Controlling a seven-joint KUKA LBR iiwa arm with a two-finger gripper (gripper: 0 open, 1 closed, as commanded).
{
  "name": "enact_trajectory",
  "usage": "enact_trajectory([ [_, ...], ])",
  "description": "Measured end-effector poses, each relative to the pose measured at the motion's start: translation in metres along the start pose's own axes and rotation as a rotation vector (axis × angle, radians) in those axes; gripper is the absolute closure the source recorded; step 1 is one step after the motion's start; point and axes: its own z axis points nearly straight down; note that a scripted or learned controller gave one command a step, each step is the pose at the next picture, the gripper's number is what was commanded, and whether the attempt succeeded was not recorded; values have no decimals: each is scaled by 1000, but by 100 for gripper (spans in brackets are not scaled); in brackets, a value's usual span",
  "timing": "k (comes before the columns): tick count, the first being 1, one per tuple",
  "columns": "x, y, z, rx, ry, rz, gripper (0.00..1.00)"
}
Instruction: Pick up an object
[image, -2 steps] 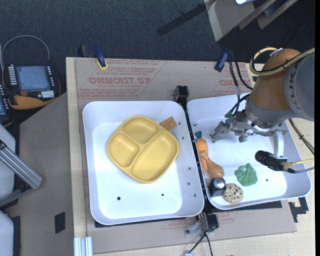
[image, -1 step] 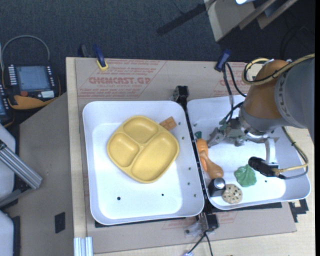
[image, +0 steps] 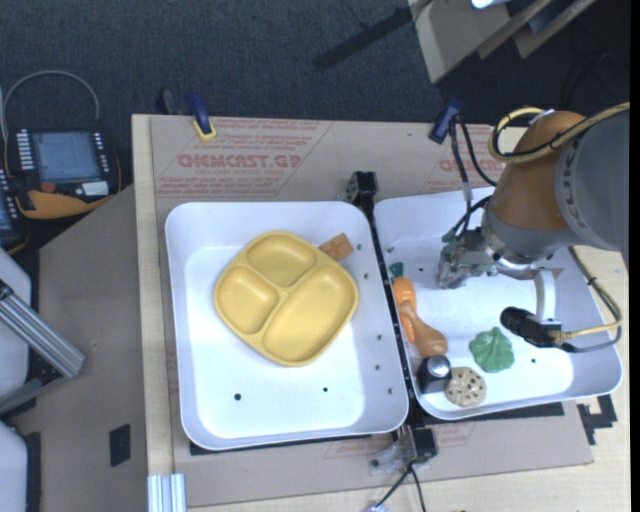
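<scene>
The tool hangs low over the right bin's upper left; its state is too blurred to tell. A carrot, cookie and green leaf lie near the bin's front. A yellow plate sits in the left bin.

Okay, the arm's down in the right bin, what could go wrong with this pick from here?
The end effector sits over bare bin floor, apart from the carrot, green leaf and cookie, so it may close on nothing. Those items crowd the near corner against the bin wall, which could block a clean grasp.
</scene>
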Motion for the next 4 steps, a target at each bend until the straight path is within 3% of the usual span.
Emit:
enact_trajectory([
  [3,9,2,-145,5,3,-3,100],
  [4,60,-12,-153,14,7,-7,100],
])
